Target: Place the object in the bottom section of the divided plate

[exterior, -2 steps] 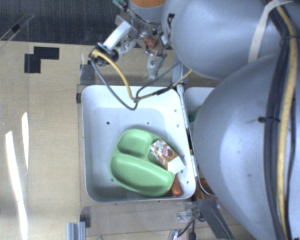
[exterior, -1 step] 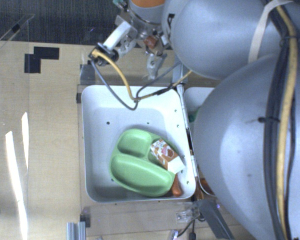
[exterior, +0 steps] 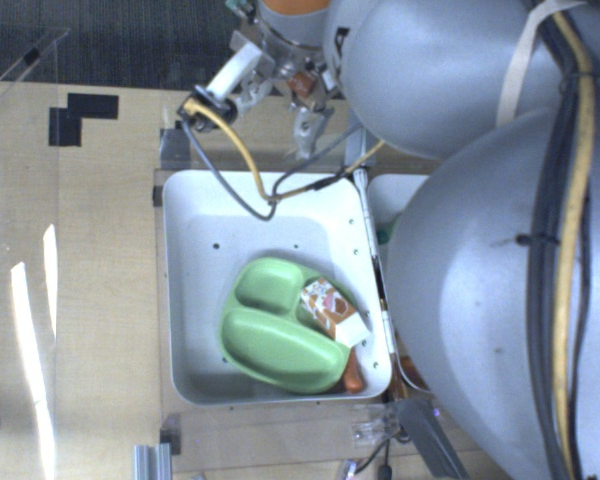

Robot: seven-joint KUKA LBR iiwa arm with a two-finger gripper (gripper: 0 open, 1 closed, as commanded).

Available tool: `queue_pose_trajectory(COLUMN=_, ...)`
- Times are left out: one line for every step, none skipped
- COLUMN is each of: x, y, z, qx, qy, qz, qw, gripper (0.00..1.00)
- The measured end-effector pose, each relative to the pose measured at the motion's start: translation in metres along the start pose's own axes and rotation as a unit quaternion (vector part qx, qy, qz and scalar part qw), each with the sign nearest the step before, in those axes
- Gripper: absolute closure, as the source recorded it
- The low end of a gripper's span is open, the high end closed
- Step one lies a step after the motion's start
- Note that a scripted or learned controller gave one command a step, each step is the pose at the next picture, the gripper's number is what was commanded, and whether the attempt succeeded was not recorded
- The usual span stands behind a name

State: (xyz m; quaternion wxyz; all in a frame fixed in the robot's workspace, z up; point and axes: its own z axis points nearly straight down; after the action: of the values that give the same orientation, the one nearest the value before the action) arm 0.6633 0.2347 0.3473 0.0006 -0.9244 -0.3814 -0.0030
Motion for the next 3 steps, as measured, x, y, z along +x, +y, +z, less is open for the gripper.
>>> queue_pose_trajectory(x=-0.0448, y=-0.0437, z=-0.0188, qx=0.001, qy=-0.001, qz=0.057, qw=0.9983, gripper=0.00)
queue_pose_trajectory(x=-0.0448, y=-0.0437, z=-0.0185, qx=0.001, qy=-0.001, qz=0.058, qw=0.9983, gripper=0.00)
queue_pose_trajectory(x=-0.0448, y=-0.0437, z=-0.0185, qx=0.001, qy=-0.001, qz=0.058, qw=0.9983, gripper=0.00)
